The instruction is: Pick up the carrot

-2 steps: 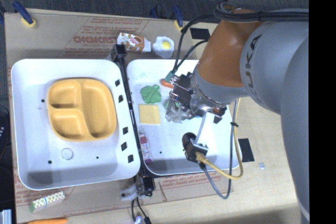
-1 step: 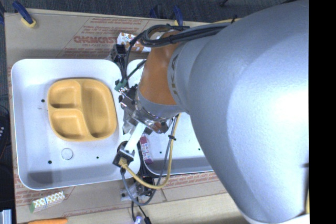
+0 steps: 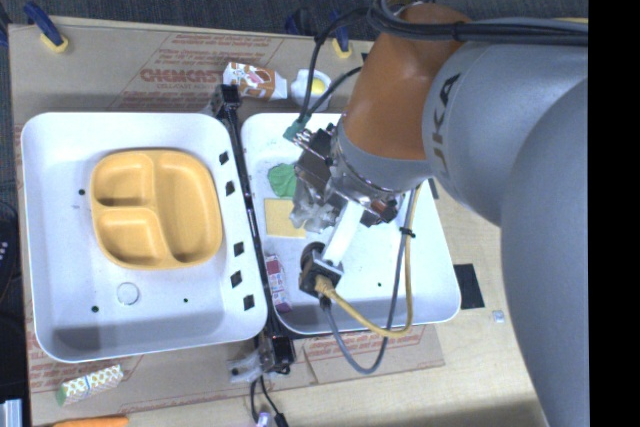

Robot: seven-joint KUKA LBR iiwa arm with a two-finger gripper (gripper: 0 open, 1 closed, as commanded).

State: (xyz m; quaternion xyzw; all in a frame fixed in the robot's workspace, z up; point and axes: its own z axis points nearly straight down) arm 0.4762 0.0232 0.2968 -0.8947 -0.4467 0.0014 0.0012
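1. The gripper (image 3: pixel 305 213) hangs low inside the right bin (image 3: pixel 440 265), toward its left wall. The wrist hardware hides its state, so it cannot be told whether it is released or clenched. Nothing can be seen held.
2. The carrot (image 3: pixel 90 421) is probably the orange sliver at the lower edge of the view, well outside the right bin and beyond its left neighbour. Its identity is uncertain.
3. Handling estimate: light, stiff, smooth and tapered, so likely to roll. Grasp across the thicker middle.
4. Arm pose: the wrist is bent steeply down over the right bin, with the orange band (image 3: pixel 400 85) above the bin's far side.
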